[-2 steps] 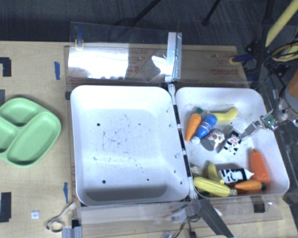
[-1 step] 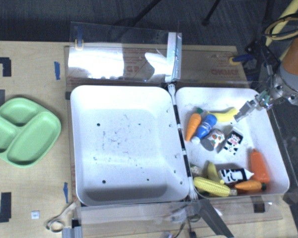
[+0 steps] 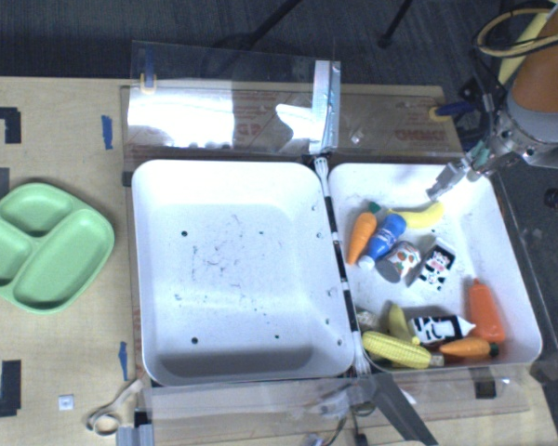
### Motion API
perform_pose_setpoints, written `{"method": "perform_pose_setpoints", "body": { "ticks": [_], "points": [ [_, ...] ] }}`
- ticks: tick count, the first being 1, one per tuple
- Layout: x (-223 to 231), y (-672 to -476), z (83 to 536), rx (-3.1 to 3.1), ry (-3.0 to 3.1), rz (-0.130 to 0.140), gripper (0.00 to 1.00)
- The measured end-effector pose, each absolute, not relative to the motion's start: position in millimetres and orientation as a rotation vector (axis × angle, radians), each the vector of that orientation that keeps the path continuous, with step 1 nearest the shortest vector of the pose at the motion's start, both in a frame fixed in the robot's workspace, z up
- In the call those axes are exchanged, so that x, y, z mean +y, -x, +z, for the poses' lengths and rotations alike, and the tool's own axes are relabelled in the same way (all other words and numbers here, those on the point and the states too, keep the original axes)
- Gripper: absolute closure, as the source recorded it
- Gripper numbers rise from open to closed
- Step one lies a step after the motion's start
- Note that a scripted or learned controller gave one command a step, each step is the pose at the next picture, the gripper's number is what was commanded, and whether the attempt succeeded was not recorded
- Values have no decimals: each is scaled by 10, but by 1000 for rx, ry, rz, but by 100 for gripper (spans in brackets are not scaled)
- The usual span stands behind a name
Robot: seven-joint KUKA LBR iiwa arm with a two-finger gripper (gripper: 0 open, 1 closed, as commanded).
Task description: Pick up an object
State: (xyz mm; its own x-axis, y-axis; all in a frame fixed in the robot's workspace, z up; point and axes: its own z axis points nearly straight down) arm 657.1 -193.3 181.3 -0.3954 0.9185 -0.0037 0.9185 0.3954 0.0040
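Nothing lifted yet. Gripper (image 3: 444, 186) poised at right bin (image 3: 516, 249) far edge; open or shut: cannot tell. Banana (image 3: 418, 215) just below-left, carrot (image 3: 361, 235) beyond; whole pick left.

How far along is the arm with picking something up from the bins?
Nothing looks picked yet. The gripper hangs over the right bin at its far edge, just beside the banana, with nothing visibly between its fingers. The carrot, blue bottle and corn lie in the bin. Grasping and lifting remain.
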Motion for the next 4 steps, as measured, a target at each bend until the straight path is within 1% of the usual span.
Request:
{"method": "perform_pose_setpoints", "body": {
  "ticks": [1,2,3,4],
  "points": [
    [-1879,-6667,983,2643,-1697,-1,0],
    [-1991,-6341,859,2659,-1669,2,0],
    [-2103,-5810,873,2558,-1826,13,0],
    [-2104,-5810,874,2558,-1826,13,0]
  ]
}}
